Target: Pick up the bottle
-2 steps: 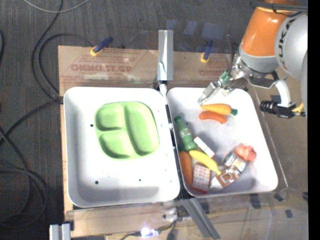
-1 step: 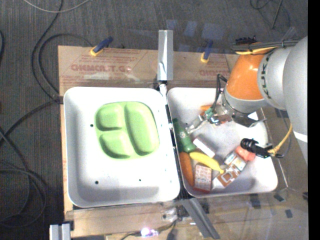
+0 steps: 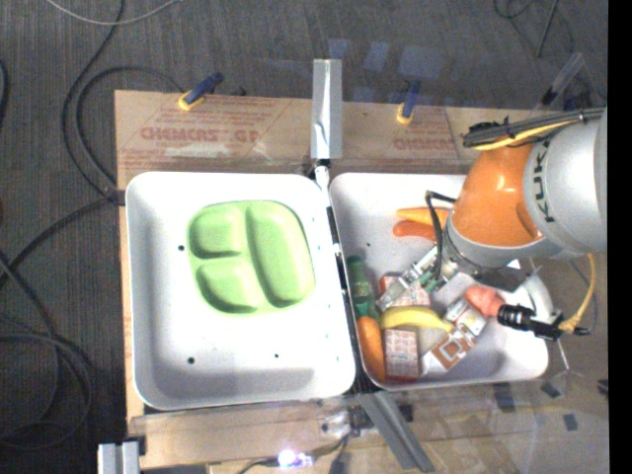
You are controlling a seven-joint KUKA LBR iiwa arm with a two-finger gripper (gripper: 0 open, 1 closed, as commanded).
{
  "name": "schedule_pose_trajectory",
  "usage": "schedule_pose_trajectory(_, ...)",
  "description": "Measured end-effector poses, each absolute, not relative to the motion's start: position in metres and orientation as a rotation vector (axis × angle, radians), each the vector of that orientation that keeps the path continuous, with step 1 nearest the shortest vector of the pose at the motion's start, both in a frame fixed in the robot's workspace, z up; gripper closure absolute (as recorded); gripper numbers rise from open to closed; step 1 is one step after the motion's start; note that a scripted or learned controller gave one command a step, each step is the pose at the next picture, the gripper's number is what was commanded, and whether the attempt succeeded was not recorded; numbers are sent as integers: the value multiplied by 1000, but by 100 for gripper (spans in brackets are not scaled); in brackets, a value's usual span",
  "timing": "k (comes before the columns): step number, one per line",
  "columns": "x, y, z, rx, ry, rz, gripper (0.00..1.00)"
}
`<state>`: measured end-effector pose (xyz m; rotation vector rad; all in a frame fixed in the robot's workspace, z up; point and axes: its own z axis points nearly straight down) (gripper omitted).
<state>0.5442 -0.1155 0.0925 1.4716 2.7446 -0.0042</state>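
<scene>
The bottle [image 3: 357,282], a small green one, seems to lie along the left wall of the right bin [image 3: 367,197], though it is partly hidden. Just right of it sit a banana [image 3: 413,317], a carrot [image 3: 370,345] and small cartons [image 3: 402,352]. The end effector [image 3: 434,265] hangs over this pile, under the arm's orange band [image 3: 499,203]; its grip cannot be told. The left bin [image 3: 158,363] holds a green divided tray [image 3: 252,256].
</scene>
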Motion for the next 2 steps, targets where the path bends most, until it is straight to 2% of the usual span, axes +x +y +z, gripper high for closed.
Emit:
schedule_pose_trajectory(1,602,-178,91,1805,2551,7,0)
schedule_pose_trajectory(2,504,-192,91,1964,2433,6,0)
